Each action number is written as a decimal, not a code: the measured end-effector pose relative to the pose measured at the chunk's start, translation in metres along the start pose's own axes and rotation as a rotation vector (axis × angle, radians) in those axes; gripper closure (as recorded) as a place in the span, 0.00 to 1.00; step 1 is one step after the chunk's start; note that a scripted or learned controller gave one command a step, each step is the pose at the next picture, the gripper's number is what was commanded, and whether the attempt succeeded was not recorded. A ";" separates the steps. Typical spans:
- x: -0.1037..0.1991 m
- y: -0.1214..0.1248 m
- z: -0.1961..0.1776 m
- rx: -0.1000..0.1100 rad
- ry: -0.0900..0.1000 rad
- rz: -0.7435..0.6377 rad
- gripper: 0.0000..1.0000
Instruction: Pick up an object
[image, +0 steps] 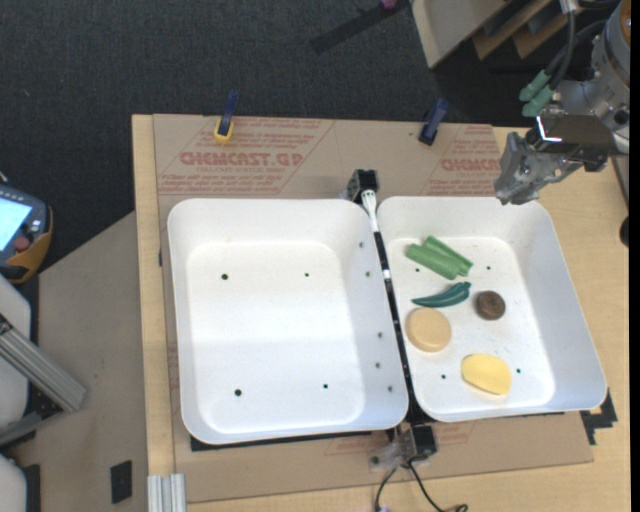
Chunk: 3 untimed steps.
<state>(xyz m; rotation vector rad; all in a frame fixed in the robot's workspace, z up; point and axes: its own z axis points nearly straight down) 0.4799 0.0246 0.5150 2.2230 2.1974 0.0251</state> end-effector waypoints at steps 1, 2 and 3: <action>0.031 0.000 -0.022 0.016 0.001 -0.014 1.00; 0.049 -0.006 0.157 0.039 -0.003 -0.011 1.00; 0.085 -0.003 0.066 0.013 0.002 -0.015 1.00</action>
